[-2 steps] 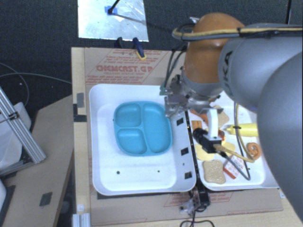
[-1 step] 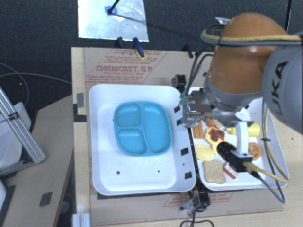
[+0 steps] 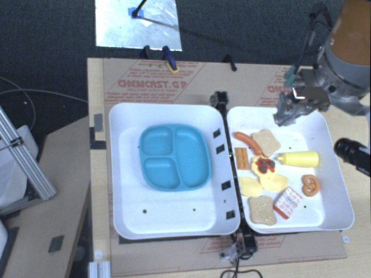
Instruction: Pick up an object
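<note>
Nothing picked yet: my gripper [image 3: 288, 116] hangs over the right bin [image 3: 333, 181], finger state unreadable, food [image 3: 266, 167] untouched.

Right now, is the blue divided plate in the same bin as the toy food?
No: the blue divided plate lies alone in the left white bin, while the toy food pieces sit in the right white bin.
</note>
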`<state>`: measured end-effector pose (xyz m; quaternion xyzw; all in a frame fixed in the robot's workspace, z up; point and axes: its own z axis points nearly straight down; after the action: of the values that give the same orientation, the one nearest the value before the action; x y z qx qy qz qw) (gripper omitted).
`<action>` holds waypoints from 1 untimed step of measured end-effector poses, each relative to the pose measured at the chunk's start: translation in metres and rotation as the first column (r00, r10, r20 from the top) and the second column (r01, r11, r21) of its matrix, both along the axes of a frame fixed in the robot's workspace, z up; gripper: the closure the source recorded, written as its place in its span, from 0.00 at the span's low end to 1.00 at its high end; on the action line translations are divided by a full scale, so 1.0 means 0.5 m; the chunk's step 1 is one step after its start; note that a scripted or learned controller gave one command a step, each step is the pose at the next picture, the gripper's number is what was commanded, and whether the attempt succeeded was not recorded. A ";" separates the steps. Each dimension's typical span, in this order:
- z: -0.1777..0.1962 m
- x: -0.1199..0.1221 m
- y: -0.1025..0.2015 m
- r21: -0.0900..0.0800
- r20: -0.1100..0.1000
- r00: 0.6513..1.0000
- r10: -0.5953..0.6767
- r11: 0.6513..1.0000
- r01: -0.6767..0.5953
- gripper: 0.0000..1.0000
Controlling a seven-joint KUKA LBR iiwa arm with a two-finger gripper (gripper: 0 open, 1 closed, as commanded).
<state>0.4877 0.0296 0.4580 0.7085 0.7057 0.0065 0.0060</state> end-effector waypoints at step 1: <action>-0.259 -0.004 0.102 -0.001 -0.028 1.000 0.012 1.000 -0.012 1.00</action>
<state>0.4855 0.0807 0.3283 0.7043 0.7099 -0.0037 -0.0033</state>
